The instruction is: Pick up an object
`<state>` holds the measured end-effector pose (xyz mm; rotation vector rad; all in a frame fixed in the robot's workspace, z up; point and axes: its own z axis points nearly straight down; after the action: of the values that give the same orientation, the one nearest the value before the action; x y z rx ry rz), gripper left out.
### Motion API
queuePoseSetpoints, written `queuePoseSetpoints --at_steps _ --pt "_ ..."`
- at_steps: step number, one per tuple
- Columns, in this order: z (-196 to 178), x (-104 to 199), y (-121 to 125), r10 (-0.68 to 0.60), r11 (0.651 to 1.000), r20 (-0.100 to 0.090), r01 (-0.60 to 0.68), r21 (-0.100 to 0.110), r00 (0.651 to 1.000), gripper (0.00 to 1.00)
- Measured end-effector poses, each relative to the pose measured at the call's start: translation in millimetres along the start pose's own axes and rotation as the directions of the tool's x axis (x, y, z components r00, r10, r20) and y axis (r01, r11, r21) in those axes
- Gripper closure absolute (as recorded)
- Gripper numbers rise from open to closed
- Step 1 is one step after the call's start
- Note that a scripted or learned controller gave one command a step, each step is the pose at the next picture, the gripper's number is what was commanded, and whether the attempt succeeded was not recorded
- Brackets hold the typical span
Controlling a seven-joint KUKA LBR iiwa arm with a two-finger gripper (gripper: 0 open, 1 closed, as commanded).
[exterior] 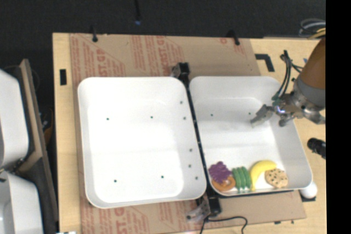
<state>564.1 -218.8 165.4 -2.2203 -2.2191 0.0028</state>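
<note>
Arm (312, 71) enters from the right edge, orange band visible above the wrist, cables looping beside it. Gripper (270, 115) sits over the right bin (230, 90), in its upper right part, fingers pointing left and down. One finger (261, 115) reaches out toward the bin's middle, the other (283, 119) lies nearer the wrist; they stand clearly apart, so the gripper is spread wide. Nothing sits between them; bare white bin floor shows in the gap.

Objects: all four lie in a row along the near wall of the right bin, well apart from the gripper.
- grapes (220, 171), purple, leftmost, resting on an orange disc (222, 186)
- green piece (242, 178), ribbed, just right of the grapes, touching the disc
- banana (262, 169), yellow, curved, next to the green piece
- cookie (276, 177), tan with dark chips, rightmost, overlapping the banana's lower right end

Left bin (137, 140): white, a few small dark dots on its floor. The two bins touch along their shared edge; a black clamp (181, 70) sits at the far end of that seam.

Writing: the cardboard sheet (137, 55) under the bins carries red printed lettering along its far and left borders. It is reversed or too blurred to read; no brand can be made out.
</note>
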Motion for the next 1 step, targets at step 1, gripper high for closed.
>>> queuePoseSetpoints --at_steps 1 --pt "-13.0 -0.8 1.1 0.000 1.000 0.001 0.000 -0.005 1.000 1.00"
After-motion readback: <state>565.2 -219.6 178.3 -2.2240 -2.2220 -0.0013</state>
